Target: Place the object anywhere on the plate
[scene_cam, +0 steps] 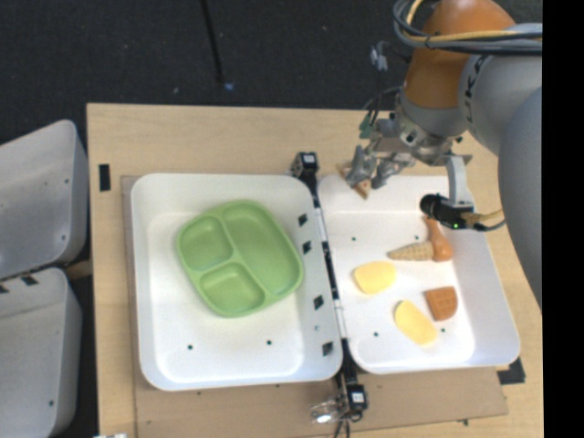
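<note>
A green three-compartment plate (239, 258) lies in the left white bin (155, 354). My gripper (369, 173) hangs over the far left corner of the right bin (484, 336), just right of the divider between the bins. A small brown piece (359, 188) shows between its fingertips, and the gripper is shut on it. The piece sits well to the right of the plate and a little beyond it.
In the right bin lie a tan cone (409, 253), an orange carrot-like piece (440, 242), two yellow pieces (374, 276) (415, 323) and a brown block (442, 303). A black fitting with a cable (442, 210) hangs from the arm above them.
</note>
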`<state>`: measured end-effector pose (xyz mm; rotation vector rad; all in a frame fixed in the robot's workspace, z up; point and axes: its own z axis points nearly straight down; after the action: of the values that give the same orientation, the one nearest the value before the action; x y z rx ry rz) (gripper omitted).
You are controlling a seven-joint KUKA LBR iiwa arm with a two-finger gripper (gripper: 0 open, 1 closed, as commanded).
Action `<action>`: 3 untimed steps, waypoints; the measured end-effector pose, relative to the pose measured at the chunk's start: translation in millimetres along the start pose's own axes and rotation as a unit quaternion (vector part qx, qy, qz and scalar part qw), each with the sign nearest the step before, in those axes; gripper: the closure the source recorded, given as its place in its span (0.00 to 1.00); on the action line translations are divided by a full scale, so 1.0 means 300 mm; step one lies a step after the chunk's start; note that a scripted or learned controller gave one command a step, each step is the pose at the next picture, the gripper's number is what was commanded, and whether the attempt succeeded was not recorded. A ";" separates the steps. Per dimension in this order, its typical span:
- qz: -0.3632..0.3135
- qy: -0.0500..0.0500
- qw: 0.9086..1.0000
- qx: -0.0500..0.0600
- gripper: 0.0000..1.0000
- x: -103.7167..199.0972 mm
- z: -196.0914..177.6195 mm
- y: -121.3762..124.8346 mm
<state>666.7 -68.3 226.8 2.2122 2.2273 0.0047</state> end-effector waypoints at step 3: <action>0.000 0.001 1.000 0.001 1.00 0.533 -0.078 -0.003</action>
<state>664.6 91.7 250.2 2.2130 2.2294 0.0046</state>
